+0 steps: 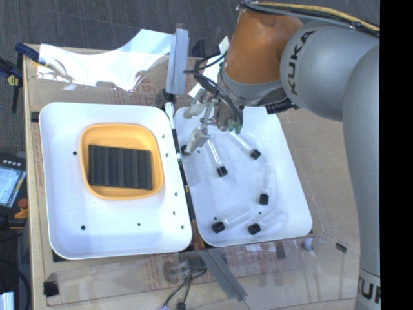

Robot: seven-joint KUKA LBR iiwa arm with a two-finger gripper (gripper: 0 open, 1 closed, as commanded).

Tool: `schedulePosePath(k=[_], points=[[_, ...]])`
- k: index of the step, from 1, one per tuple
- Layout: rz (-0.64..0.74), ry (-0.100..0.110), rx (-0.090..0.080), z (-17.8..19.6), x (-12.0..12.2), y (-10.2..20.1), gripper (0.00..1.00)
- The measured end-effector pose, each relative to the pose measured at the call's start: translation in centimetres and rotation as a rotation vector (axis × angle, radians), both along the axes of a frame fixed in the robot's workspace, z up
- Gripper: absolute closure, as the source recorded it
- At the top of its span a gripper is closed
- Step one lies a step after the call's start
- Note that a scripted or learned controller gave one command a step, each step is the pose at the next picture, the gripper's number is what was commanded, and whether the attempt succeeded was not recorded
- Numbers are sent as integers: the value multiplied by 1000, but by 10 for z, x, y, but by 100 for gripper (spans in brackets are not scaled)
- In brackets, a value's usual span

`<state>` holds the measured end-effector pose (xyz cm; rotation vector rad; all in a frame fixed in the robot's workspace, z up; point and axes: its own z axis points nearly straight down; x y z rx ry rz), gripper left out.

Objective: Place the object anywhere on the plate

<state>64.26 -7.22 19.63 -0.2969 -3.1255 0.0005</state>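
Observation:
A yellow plate [147, 136] lies in the left bin [64, 225], with a dark ribbed rectangle [121, 166] on its middle. Several clear tubes with black caps are scattered in the right bin [292, 192]. One tube [215, 157] slants down from just under my gripper [203, 124], and another tube [248, 148] lies to its right. My gripper hangs low over the right bin's upper left corner, close to the divide between the bins. Whether anything is held cannot be made out.
More capped tubes [235, 219] lie along the right bin's lower edge, and one tube [264, 189] lies near its right side. Crumpled clear plastic [103, 63] lies behind the left bin. A grey upright bar [175, 63] stands behind the divide.

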Motion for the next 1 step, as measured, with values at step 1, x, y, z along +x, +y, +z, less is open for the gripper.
schedulePosePath(k=[1], points=[[0,0,0,0,0,0,0]])
